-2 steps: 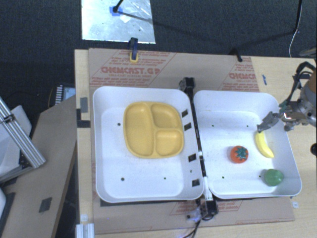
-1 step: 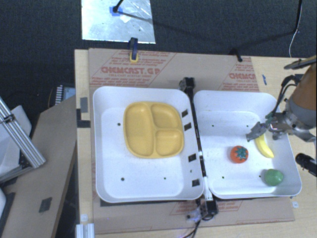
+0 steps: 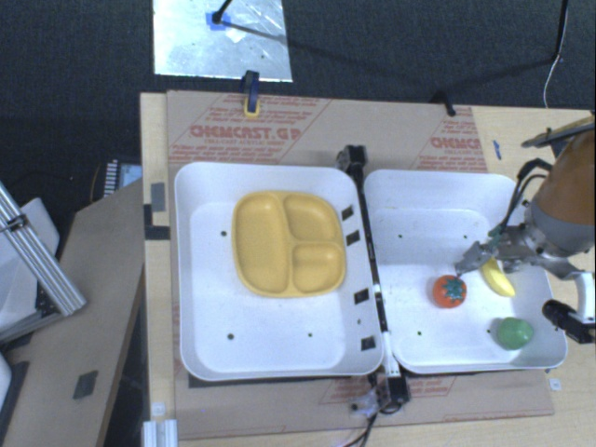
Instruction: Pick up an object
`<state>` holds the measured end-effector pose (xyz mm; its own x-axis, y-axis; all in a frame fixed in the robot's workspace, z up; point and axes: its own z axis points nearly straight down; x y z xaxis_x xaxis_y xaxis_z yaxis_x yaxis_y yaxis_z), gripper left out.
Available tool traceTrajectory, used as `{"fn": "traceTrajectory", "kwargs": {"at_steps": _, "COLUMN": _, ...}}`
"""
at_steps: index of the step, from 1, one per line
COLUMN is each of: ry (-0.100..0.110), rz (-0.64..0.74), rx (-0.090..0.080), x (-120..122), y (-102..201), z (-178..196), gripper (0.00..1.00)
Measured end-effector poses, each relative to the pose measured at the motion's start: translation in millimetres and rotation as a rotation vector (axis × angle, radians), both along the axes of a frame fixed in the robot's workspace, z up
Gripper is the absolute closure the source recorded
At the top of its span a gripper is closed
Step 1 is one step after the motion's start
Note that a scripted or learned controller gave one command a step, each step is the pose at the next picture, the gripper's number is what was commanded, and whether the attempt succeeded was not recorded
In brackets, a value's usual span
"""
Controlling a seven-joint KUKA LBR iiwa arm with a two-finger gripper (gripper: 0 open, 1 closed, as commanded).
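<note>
Lowest in the frame, and so judged nearest the camera, sits a green ball-like toy fruit (image 3: 512,332), at about 5 o'clock within the right white bin (image 3: 419,203). At 10 o'clock from it lies a red toy tomato (image 3: 449,291) with a dark green stem cap. A yellow toy banana (image 3: 497,278) rests at about 2 o'clock from the tomato, close but apparently not touching.

The claw (image 3: 473,259) reaches in from 3 o'clock and stands directly above the gap between tomato and banana, at roughly 1 o'clock from the tomato and 10 o'clock from the banana. Whether its fingers are spread or pressed together cannot be told at this resolution, and nothing is confirmed between them.

Handling assessment, judged from appearance only: all three pieces look like light, rigid plastic play food with smooth, somewhat slippery skins, not fragile. The tomato and the green fruit are round and likely to roll or squirt out unless gripped across the widest part. The banana offers the surest hold, taken across its narrow middle with the fingers square to its length.

The left white bin (image 3: 200,250) holds a yellow divided plate (image 3: 284,245), well apart from the claw. Both bins sit on the tabletop (image 3: 391,124).
</note>
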<state>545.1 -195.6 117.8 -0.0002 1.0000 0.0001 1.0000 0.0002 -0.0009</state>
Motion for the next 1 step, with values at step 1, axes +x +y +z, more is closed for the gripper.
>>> {"fn": "traceTrajectory", "kwargs": {"at_steps": 1, "ry": -0.004, "rz": 0.0, "rx": -0.002, "x": 1.3, "y": -0.4, "z": 12.9, "gripper": 1.0}}
